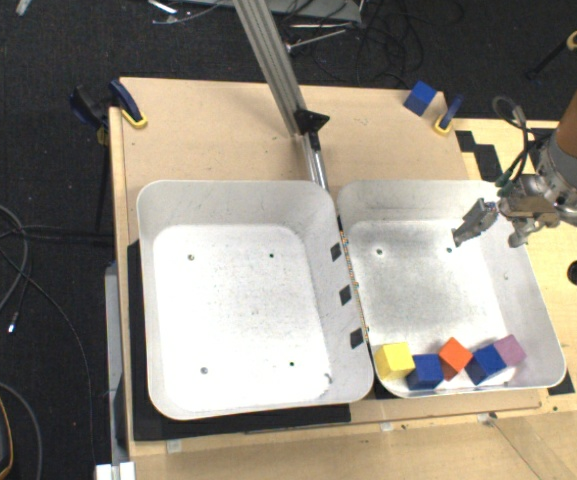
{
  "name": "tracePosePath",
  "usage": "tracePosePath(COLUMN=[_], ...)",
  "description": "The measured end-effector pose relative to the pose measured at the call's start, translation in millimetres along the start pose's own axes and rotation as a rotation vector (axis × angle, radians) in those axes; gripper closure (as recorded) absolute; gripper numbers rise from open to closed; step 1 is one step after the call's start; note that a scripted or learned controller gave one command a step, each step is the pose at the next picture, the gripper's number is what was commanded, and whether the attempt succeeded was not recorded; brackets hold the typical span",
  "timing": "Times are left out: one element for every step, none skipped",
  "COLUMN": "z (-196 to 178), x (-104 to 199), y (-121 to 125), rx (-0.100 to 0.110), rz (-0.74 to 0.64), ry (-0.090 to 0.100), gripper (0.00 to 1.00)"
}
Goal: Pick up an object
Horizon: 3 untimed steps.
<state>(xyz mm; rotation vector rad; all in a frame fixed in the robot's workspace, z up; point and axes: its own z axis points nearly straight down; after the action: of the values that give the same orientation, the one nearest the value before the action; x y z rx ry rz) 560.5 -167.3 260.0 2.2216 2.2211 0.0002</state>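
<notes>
We see our gripper (495, 224) open and empty above the right bin (528, 268). We judge it must next descend toward the blocks (453, 360).

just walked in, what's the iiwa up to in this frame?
Pick attempt, nothing grasped yet. The gripper is over the upper right part of the right bin, fingers apart with nothing between them. The blocks sit bunched along that bin's near edge: a yellow cube, blue cube, orange cube, second blue cube and purple cube. The left bin isn't involved.
</notes>
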Motion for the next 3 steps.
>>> tracePosePath(z=[70.1, 90.0, 120.1], x=[12.4, 22.7, 24.6], y=[19.8, 11.6, 30.3], rx=[0.006, 0.003, 0.002], rz=[-0.004, -0.002, -0.003], ry=[0.001, 0.000, -0.001], gripper=[0.00, 0.00, 0.00])
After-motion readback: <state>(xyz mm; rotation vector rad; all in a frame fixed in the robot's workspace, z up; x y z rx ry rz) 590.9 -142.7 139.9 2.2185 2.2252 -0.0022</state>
